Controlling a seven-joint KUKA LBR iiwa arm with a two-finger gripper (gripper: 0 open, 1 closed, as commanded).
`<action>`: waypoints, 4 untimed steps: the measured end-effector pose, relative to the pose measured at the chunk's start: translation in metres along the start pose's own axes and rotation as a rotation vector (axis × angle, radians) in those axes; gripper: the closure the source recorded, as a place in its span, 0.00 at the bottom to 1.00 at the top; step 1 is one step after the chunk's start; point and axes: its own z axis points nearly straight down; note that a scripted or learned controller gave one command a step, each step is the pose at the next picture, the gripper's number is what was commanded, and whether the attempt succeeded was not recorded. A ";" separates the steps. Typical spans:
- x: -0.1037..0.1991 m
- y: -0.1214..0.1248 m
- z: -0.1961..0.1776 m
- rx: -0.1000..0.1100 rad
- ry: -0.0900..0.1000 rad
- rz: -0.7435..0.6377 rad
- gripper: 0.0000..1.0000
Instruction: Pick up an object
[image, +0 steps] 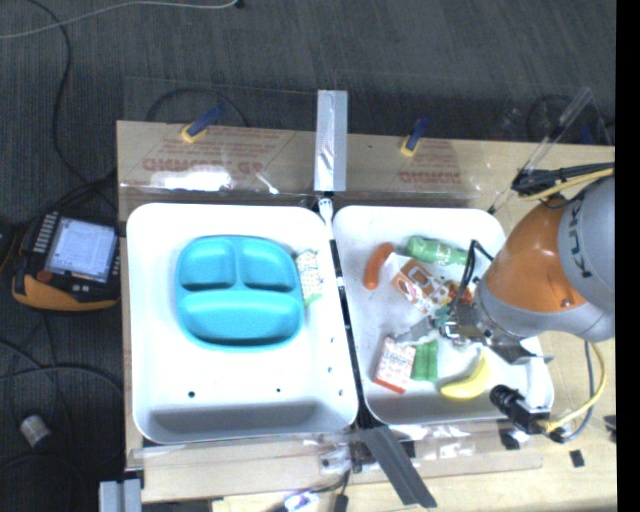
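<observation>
I see the gripper low in the right bin, in a pile | jaws: I can't tell | banana, green pack, red box just beside it | blue tray in left bin

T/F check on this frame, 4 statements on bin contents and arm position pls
1. The blue divided tray lies in the left bin. True.
2. The banana lies in the left bin. False: it lies in the right bin, near its front edge.
3. The arm reaches over the right bin. True.
4. The green bottle stands on the blue divided tray. False: it lies on its side at the back of the right bin.
</observation>
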 end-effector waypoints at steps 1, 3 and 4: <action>0.023 0.110 0.011 0.022 0.000 -0.272 0.00; -0.030 0.174 -0.004 0.027 -0.012 0.341 0.00; -0.028 0.179 -0.022 0.019 -0.014 0.334 1.00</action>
